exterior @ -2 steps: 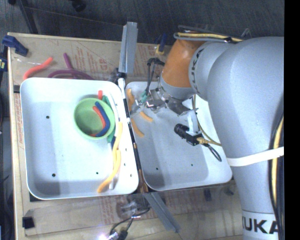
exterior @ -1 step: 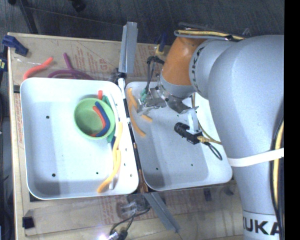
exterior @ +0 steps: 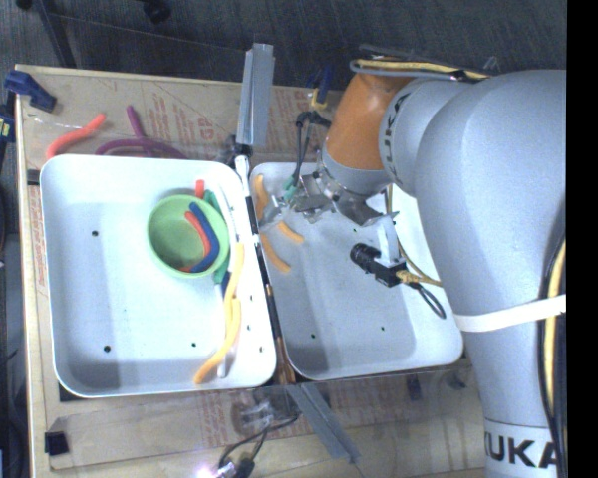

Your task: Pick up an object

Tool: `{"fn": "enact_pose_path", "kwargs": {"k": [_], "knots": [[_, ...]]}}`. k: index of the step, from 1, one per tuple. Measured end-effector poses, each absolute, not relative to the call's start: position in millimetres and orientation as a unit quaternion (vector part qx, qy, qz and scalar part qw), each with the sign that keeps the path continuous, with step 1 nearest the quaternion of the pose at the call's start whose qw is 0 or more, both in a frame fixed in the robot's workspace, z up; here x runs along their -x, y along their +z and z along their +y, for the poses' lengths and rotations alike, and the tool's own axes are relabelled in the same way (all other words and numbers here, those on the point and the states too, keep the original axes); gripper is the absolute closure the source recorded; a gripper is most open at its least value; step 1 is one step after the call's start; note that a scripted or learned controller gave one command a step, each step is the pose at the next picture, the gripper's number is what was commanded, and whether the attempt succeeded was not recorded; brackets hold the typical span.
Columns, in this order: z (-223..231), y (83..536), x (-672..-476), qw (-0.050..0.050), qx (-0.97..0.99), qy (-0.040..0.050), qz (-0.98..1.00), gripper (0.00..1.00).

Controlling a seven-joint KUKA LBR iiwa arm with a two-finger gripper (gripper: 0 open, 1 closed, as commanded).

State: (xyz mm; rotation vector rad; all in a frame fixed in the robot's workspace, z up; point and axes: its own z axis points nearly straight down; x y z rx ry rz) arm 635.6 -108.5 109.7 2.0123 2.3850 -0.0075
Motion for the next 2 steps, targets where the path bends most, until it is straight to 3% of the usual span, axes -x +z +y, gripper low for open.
{"fn": "enact_pose_path", "kwargs": {"k": [1, 2], "knots": [[-107.0, 119.2, -635.7, 0.010, -0.643, -0.0021, 0.765, 1.00], [-107.0, 119.2, -635.7, 0.010, -0.643, -0.0022, 0.766, 0.00]]}}
